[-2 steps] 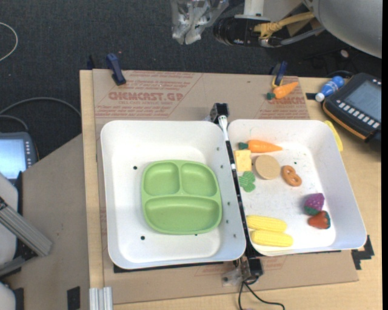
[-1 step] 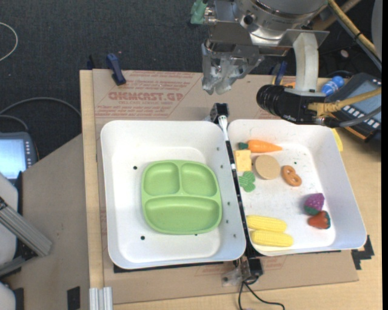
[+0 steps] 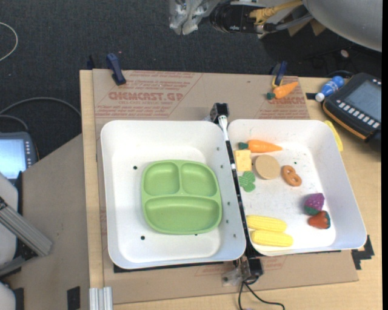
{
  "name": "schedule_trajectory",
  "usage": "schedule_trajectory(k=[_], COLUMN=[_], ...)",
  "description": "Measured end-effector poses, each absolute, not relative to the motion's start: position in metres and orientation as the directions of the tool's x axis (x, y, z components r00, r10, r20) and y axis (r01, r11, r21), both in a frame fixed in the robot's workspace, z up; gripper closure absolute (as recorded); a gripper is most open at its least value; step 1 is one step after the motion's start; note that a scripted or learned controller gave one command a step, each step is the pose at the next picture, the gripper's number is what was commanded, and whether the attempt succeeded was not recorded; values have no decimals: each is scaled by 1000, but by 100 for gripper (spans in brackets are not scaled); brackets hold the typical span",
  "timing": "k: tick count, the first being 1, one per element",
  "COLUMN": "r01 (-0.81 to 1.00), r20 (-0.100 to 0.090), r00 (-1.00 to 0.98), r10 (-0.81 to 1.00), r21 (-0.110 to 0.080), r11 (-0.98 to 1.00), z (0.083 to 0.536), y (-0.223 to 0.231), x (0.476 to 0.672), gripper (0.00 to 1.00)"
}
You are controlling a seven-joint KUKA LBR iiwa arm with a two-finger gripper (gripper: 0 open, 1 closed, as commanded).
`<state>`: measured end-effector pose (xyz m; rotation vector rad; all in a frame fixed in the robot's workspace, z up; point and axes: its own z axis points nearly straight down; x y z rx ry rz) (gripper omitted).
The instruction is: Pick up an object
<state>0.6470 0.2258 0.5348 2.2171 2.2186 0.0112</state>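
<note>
The right white bin [image 3: 339,175] holds toy food. Near its far left lies an orange carrot [image 3: 264,146], with a yellow cheese slab [image 3: 243,161], a tan round disc [image 3: 265,167] and a green leafy piece [image 3: 247,180] below it. A brown pretzel [image 3: 291,175] sits mid-bin. Purple grapes [image 3: 314,202] and a red strawberry [image 3: 319,220] lie at the right. Two yellow corn cobs [image 3: 269,230] rest at the near edge. My gripper [image 3: 185,18] hangs high beyond the bench's far edge, well away from both bins.
The left white bin [image 3: 121,181] carries a green divided plate [image 3: 180,197]. Another toy carrot [image 3: 284,91] lies on the cardboard behind the right bin. Blue clamps [image 3: 115,68] [image 3: 279,72] grip the far edge. A black pendant [image 3: 357,106] sits at the right.
</note>
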Motion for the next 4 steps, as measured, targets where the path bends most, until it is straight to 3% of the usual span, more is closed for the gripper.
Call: schedule_trajectory(k=[1,2,3,4], r01=[1000,1000,1000,1000], r20=[0,2,-1,1], r00=[-3,-6,4,-1], r10=[1000,1000,1000,1000], r21=[-4,-3,-3,0], r11=[3,6,-4,1], z=[536,534,536,546], y=[225,222,173,176], x=[588,488,478,479], gripper=[100,100,100,100])
